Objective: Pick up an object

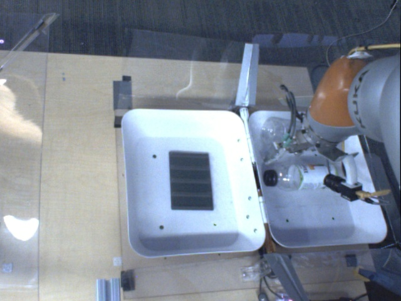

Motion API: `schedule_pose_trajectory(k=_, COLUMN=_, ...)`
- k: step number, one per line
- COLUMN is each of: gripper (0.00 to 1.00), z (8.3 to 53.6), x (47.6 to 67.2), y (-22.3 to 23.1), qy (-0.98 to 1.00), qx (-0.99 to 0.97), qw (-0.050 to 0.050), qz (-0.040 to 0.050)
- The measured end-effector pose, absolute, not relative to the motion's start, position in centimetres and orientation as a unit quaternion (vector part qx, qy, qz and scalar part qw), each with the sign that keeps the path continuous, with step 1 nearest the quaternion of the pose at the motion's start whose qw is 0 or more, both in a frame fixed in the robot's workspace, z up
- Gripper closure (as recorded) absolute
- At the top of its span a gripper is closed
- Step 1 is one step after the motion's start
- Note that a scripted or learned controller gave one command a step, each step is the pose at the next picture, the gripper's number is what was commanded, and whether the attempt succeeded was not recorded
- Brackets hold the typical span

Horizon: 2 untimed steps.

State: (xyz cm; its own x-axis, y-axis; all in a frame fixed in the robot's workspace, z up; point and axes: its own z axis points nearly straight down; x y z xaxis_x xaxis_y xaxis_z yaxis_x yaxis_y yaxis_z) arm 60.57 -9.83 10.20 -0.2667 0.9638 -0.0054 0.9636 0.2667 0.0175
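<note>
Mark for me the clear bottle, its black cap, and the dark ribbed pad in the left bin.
clear bottle (294, 177), camera view, on its transparent body.
black cap (270, 178), camera view, on the cap's middle.
dark ribbed pad (190, 180), camera view, at its centre.

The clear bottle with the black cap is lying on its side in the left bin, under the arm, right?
Not quite. The clear bottle with the black cap is lying on its side under the arm, but in the right bin. The camera view shows the left bin holding only a dark ribbed panel.
</note>
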Motion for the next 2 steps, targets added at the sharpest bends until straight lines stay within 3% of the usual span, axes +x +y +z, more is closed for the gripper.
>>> schedule_pose_trajectory(k=1, gripper=0.00, z=9.0, x=56.9, y=-10.4, qy=0.824, qx=0.566, qw=0.005, qz=0.0039)
schedule_pose_trajectory(k=2, gripper=0.00, z=9.0, x=55.2, y=-9.0, qy=0.813, qx=0.582, qw=0.007, qz=0.0042)
